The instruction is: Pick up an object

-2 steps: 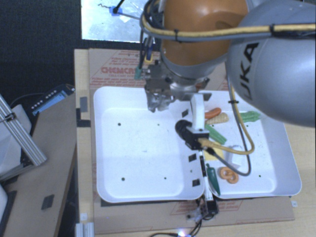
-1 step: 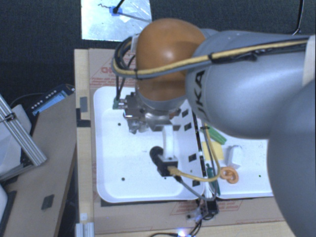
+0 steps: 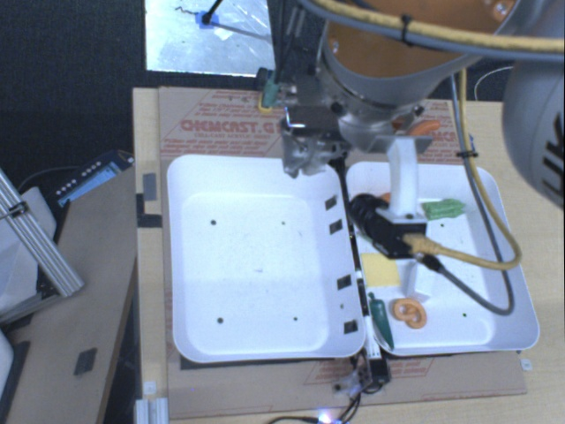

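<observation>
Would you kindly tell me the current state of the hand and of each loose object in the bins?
hand: up above the far right corner of the left bin, no object visibly in it
pretzel: lying flat near the front of the right bin
yellow pad: lying flat by that bin's left wall
light green piece: lying loose, untouched
dark green piece: lying along the left wall

A: Floor recorded?
B: Dark carpet (image 3: 71,51) is seen beyond the benchtop (image 3: 101,272); a bright, shiny sheet (image 3: 190,25) is laid on it near the top edge.
A: Bench surface?
B: Pale wood is noted, covered by a cardboard sheet (image 3: 221,117) printed in red. At the left, a slanted aluminium profile (image 3: 40,254) and a dark keypad unit (image 3: 88,177) are seen.
</observation>
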Available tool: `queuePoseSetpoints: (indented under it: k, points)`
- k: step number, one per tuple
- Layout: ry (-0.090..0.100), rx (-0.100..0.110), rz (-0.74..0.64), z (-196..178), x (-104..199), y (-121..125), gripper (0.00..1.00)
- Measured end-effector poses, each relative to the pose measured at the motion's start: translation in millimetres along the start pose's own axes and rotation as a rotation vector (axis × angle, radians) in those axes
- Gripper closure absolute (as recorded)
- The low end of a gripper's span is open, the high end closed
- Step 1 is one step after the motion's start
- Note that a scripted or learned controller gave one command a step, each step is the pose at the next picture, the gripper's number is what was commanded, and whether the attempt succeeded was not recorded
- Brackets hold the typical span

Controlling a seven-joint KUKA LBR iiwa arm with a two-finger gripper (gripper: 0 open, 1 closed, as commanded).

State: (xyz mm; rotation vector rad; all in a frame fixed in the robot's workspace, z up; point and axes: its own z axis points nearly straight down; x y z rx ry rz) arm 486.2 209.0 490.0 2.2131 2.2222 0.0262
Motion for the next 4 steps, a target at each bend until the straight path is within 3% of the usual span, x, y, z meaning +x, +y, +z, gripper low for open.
queuePoseSetpoints:
  k: [1, 2, 3, 4]
  points:
    - [-0.008, 0.019, 0.002, 233, 24, -4, 1.00]
    - [-0.005, 0.010, 0.002, 120, 6, -1, 1.00]
    - [0.000, 0.000, -0.001, -54, 5, 1, 1.00]
    - [-0.009, 0.011, 0.009, -44, -61, 69, 1.00]
